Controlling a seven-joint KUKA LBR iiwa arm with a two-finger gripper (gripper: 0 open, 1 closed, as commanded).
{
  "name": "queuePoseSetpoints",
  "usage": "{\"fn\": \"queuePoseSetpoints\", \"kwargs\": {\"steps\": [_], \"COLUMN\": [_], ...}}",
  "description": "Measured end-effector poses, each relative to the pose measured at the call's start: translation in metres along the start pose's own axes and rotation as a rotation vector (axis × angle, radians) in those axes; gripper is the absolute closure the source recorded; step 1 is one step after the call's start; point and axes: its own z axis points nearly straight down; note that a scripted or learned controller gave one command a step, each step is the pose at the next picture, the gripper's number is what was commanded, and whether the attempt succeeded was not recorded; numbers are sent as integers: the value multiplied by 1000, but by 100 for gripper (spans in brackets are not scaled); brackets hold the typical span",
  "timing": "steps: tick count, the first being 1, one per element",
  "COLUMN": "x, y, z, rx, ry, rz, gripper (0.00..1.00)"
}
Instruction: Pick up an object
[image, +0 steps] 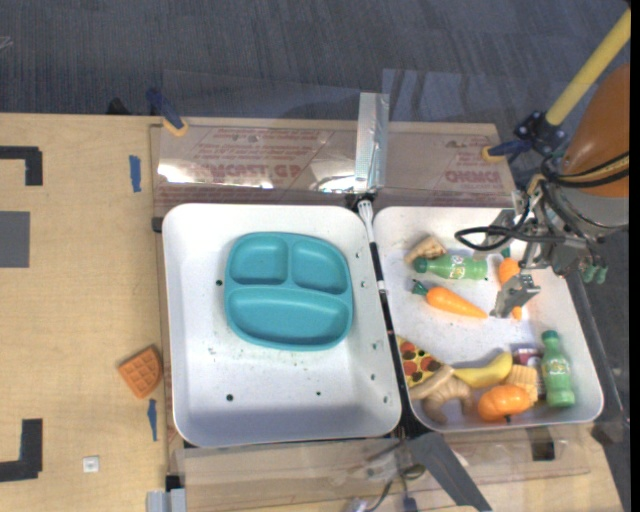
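The right bin (580, 330) holds several toy foods: a green bottle lying on its side (455, 266), a carrot (455, 301), a tan wedge (428, 248), a pizza slice (415, 362), a banana (485, 370), an orange fruit (503, 401) and a second green bottle (556, 372). My gripper (516, 296) hangs low over the right-centre of this bin, just right of the carrot's tip. A small orange piece (508, 268) shows above the gripper and again just below it, partly hidden by it.
The left bin (200, 370) carries a teal divided plate (290, 290). A waffle toy (141, 370) lies on the wooden bench to the left of the bins. Black cables loop from the wrist over the right bin's back edge.
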Motion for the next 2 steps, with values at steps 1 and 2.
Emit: {"fn": "queuePoseSetpoints", "kwargs": {"steps": [1,2], "x": [-34,-24], "y": [-2,17], "z": [139,149], "rx": [-1,1], "ry": [3,-6], "rz": [137,262], "gripper": [0,0]}}
